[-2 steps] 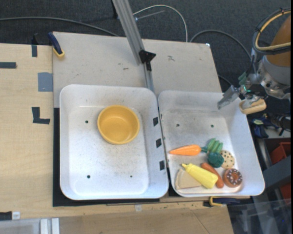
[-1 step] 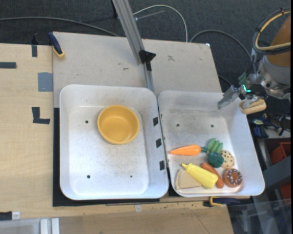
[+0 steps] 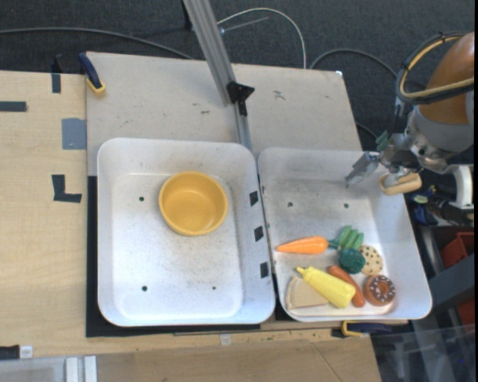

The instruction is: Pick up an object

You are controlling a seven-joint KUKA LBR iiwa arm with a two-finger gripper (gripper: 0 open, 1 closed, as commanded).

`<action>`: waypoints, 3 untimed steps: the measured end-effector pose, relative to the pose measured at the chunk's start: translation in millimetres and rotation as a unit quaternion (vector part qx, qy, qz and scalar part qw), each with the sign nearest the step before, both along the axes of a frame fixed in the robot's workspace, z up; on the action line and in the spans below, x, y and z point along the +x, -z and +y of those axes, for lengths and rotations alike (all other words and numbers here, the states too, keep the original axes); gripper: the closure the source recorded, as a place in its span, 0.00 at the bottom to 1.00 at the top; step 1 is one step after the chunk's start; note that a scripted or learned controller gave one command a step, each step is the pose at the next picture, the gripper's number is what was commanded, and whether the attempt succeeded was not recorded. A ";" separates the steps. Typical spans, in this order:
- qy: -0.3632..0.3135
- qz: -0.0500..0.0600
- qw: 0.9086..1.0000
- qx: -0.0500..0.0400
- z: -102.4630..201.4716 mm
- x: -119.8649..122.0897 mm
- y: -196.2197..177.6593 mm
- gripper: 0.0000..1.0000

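Note:
The right bin (image 3: pixel 319 183) holds a pile of toy food at its near end. In that pile are an orange carrot (image 3: pixel 303 246), a green vegetable (image 3: pixel 349 249), a speckled cookie (image 3: pixel 371 258), a yellow bottle (image 3: pixel 328 285), a chocolate donut (image 3: pixel 379 290) and a bread slice (image 3: pixel 299 296). My gripper (image 3: pixel 380 177) hovers over the far right edge of this bin, well above the pile. It is open, with nothing between its fingers. A yellow bowl (image 3: pixel 193 203) sits in the left bin (image 3: pixel 127 245).
A slanted metal pole (image 3: pixel 215 46) comes down to the gap between the bins at the back. Cables run over the dark floor behind the bench. A yellow-handled clamp (image 3: pixel 92 73) sits at the bench's far left corner.

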State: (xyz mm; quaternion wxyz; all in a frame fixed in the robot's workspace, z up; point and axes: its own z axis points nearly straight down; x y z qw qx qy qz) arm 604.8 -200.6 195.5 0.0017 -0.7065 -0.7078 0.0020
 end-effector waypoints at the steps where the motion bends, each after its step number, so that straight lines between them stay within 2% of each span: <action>1: 0.000 0.000 1.000 0.000 -0.4 -4.2 44.5 0.00; 2: 0.000 0.000 1.000 0.000 -2.7 -9.7 89.8 0.00; 3: -0.001 -0.001 1.000 0.000 -2.4 -8.6 77.1 1.00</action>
